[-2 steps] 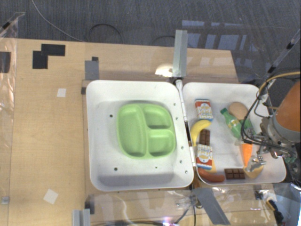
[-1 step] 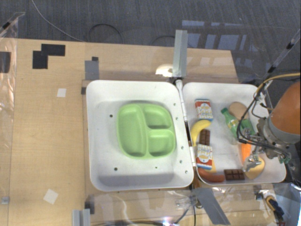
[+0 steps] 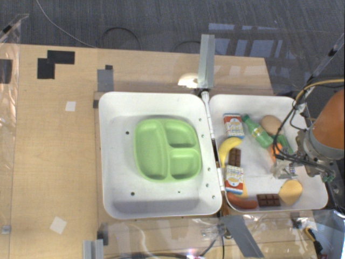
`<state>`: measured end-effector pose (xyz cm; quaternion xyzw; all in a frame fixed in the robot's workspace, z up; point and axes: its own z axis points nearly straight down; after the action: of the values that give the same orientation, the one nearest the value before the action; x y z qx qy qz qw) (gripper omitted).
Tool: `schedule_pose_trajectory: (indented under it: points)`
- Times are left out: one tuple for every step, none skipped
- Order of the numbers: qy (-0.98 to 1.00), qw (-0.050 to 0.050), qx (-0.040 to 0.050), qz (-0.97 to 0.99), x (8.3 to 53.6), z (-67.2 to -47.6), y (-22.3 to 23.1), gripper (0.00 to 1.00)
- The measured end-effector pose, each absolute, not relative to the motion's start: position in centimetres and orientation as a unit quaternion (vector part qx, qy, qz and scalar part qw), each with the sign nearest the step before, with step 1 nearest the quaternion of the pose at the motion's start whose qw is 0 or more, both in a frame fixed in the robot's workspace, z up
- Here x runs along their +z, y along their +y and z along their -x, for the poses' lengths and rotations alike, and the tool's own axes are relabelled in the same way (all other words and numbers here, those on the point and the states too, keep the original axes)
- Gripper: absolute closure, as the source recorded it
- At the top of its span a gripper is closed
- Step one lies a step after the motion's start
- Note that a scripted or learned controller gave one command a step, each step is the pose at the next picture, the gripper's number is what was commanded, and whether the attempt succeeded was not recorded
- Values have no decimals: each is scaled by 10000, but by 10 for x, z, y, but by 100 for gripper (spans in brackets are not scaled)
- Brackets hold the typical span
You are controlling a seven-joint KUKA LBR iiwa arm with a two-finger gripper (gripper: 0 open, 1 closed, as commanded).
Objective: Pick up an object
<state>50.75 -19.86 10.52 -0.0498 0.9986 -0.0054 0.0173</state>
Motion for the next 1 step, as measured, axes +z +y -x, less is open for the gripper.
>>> schedule_pose_trajectory:
  points:
    - [9999, 117, -31, 20, 278, -579, -205, 100]
